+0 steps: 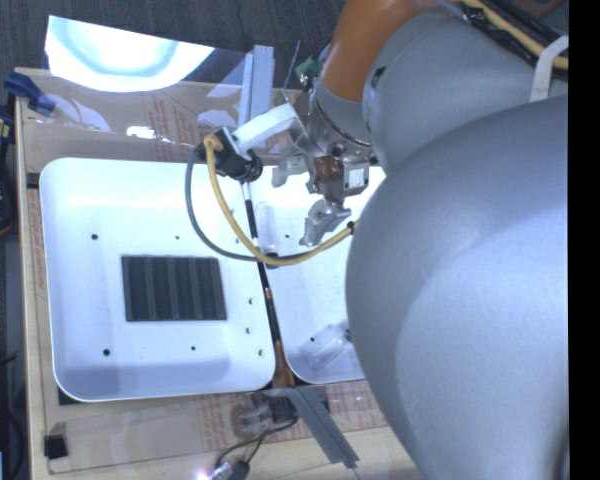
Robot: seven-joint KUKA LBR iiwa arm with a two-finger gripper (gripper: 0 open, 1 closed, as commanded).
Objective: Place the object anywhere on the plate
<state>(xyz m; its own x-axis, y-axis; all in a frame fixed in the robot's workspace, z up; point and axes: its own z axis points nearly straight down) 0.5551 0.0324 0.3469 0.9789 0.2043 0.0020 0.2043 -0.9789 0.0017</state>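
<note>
Arm [460, 268] blocks the right bin [292, 303]; a grab could miss
Gripper [320, 223] over its far end, whether clenched I can't tell; pale object [327, 349], seemingly, by the near edge, well apart from the plate [174, 288]

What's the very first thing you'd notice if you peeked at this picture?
The huge grey robot arm fills the right side, with its orange band at the top. Its end effector hangs over the right white bin, trailing a looping yellow cable. In the left white bin lies a dark ribbed rectangle.
</note>
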